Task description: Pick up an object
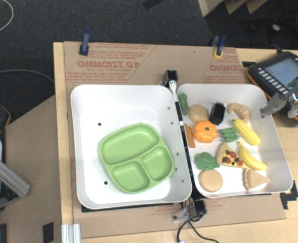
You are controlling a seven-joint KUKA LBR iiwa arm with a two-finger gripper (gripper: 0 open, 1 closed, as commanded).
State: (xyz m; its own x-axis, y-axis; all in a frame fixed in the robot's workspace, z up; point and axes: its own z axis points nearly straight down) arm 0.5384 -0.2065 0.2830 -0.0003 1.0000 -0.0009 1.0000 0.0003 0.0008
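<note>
You are seeing the round tan toy cookie (210, 180) lying lower right; the gripper (279, 104) is hovering mid-right, jaw state untellable.

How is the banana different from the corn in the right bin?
The banana is smooth and curved, while the corn is straighter, thicker and bumpy-looking. The banana lies nearer the bin's front, beside the pizza slice; the corn lies further back, next to the croissant. Both are yellow toy foods lying flat at a similar slant in the right bin.
</note>
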